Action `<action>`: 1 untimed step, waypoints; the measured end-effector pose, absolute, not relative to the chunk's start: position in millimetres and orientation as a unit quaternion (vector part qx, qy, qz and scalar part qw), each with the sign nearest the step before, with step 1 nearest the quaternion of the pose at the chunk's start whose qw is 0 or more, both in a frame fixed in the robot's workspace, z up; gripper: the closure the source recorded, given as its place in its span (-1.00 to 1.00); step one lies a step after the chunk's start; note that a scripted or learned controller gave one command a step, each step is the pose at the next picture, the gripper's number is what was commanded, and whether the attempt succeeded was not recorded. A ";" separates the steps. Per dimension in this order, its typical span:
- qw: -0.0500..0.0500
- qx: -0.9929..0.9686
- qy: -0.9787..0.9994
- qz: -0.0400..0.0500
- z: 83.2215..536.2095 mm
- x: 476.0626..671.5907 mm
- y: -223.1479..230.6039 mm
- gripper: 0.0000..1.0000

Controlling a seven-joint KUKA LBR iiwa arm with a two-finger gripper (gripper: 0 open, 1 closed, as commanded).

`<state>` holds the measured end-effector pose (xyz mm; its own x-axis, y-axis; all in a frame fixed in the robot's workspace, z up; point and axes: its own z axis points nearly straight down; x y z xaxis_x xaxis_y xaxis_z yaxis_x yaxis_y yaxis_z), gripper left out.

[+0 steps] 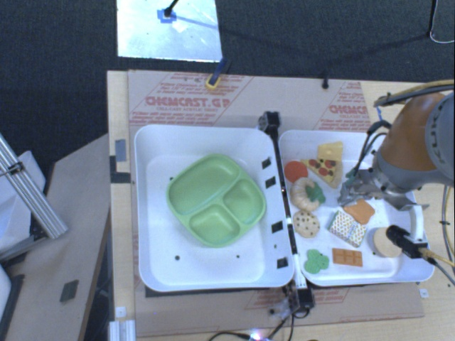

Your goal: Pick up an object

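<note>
The right bin (409, 272) holds several toy foods: a red tomato (295, 170), a pizza slice (324, 168), a cheese wedge (330, 151), a frosted pastry (306, 192), a cookie (306, 224), a checkered sandwich (346, 227), an orange toast slice (360, 211), an orange cracker (347, 257) and a green broccoli piece (316, 261). My gripper (352, 191) reaches in from the right, low over the bin's middle, just above the toast slice and right of the pastry. The wrist hides its tips.
The left bin (153, 254) holds a green divided plate (215, 199). A black hinge strip (279, 190) runs between the bins. A beige round disc (386, 241) lies under a black arm fitting at the right bin's front right.
</note>
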<state>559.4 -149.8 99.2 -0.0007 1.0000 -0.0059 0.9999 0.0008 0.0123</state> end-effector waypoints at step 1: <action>0.003 0.706 0.709 0.002 162.5 559.6 -145.7 1.00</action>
